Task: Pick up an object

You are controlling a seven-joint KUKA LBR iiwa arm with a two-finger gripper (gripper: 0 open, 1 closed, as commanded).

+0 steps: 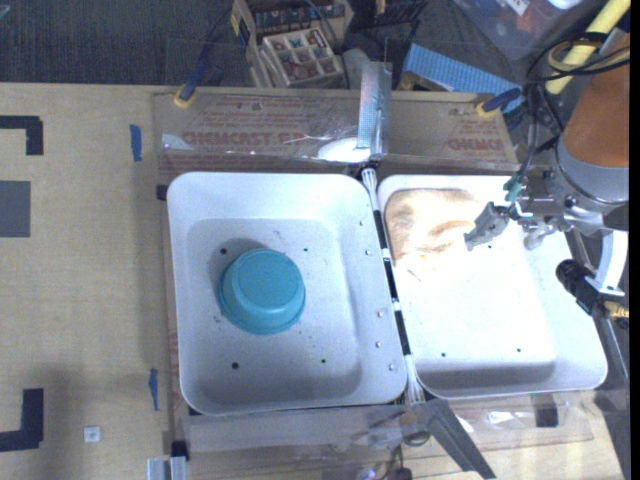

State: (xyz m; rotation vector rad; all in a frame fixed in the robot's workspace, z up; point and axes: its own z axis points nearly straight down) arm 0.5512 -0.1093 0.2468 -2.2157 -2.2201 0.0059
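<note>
A teal blue bowl [262, 289] lies upside down in the left white bin [200, 208], a little left of its middle. In the right white bin [500, 358], a flat tan patch [428, 224], blurred and hard to identify, fills the far left corner. The grey arm with its orange band [605, 118] comes in from the right. My gripper [492, 224] hangs over the far part of the right bin, just at the right edge of the tan patch. I see nothing held in it.
A cardboard sheet [260, 133] lies behind both bins, with a metal strip [373, 108] standing at the divide. Cables and boxes crowd the floor beyond. Black cables [585, 288] hang by the right bin's right rim.
</note>
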